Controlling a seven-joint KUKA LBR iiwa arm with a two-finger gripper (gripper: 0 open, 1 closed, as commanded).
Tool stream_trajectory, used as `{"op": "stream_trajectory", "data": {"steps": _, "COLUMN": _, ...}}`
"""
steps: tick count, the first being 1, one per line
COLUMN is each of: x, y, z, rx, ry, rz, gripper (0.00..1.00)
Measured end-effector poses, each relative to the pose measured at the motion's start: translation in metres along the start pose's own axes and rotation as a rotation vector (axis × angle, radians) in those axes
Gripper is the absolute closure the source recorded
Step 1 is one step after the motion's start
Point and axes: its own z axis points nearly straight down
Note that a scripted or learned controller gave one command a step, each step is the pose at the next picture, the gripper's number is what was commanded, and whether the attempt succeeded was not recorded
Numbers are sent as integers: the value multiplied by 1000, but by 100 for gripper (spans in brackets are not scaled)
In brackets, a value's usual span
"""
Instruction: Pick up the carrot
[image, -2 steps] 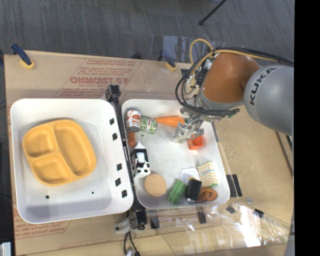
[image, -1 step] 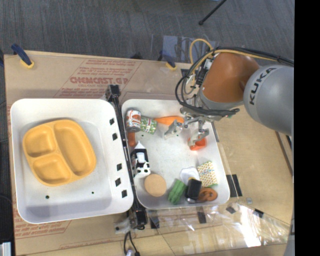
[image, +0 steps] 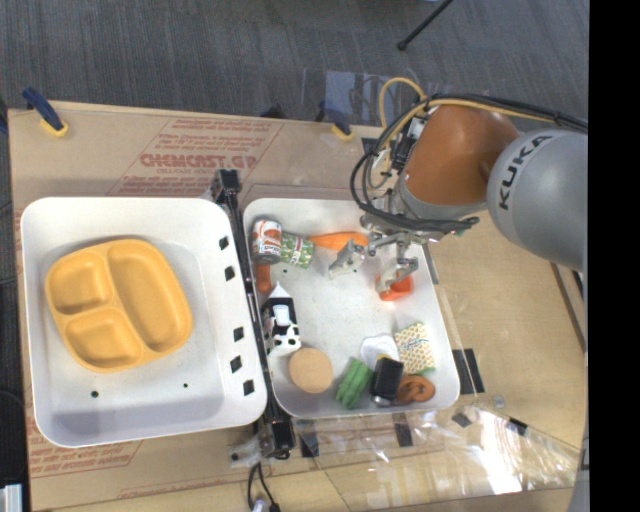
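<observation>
A grey arm with an orange band reaches in from the right over the right bin, its gripper hanging low above the bin's far end. The two fingers stand apart, released, with nothing between them. The carrot lies on the bin floor at the far edge, just beside the left-hand finger and partly tucked under the gripper's body; whether metal touches it cannot be told. To the carrot's left lies a can on its side, with a red and white end and a green label. A small orange-red piece sits near the other finger, close to the bin's right wall. Along the near end of the bin (a crowded corner) lie a black-and-white toy cow, a tan disc, a green vegetable, a black block, a pretzel and a patterned packet resting by a white item. The left bin holds a yellow tray with three compartments, set a little askew. Both bins rest on a brown board printed with red lettering, with a blue-and-yellow clamp at its far left corner.
</observation>
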Motion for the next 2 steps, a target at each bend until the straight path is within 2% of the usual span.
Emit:
{"op": "stream_trajectory", "data": {"steps": 1, "x": -4, "y": -15, "z": -91, "rx": 4, "ry": -1, "rz": 148, "gripper": 0}}
{"op": "stream_trajectory", "data": {"steps": 2, "x": -5, "y": -14, "z": 0, "rx": 3, "ry": 0, "rz": 303, "gripper": 0}}
